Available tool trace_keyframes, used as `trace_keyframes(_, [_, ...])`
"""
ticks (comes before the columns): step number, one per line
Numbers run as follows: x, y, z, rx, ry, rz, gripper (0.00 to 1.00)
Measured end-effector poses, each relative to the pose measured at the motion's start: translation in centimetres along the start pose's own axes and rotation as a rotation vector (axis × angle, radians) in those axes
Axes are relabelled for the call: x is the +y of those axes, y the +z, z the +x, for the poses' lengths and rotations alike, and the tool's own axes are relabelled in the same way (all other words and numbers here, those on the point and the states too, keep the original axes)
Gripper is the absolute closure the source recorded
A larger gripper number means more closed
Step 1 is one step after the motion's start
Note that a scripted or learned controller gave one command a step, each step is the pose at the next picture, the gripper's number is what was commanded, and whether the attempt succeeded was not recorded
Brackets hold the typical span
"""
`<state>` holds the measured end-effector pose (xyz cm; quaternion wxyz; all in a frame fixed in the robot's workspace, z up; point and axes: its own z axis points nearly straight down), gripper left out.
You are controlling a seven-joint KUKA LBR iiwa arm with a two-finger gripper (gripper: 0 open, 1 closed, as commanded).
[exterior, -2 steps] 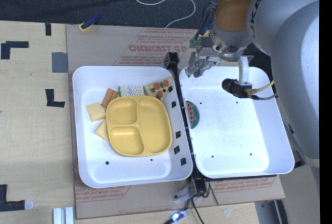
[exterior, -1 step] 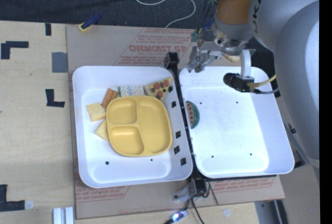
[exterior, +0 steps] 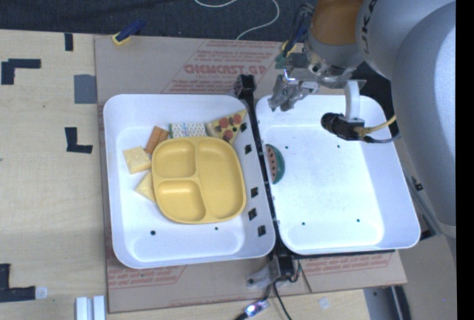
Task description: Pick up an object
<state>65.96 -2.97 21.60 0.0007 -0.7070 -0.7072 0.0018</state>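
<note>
Well apart, claw (exterior: 285, 98) at right bin's far rim, watermelon slice (exterior: 276, 164) nearer.

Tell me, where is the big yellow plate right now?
The yellow plate lies in the left bin, near its middle, with crackers at its left edge and a pizza slice above it.

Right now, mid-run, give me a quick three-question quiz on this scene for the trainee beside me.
1. True or false: the yellow divided plate lies in the left bin.
2. Which object lies at the right bin's left wall? A) watermelon slice B) spoon C) cup
3. Fill in: the gripper is over the right bin's far ____ corner.

Key: 1 true. 2 A, the watermelon slice. 3 left.
</note>
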Motion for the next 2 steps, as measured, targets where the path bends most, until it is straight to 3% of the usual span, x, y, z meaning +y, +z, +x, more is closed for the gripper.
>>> trace_keyframes(2, [-0.15, -0.9, 1.75, 0.002, -0.001, -0.003, 1.0])
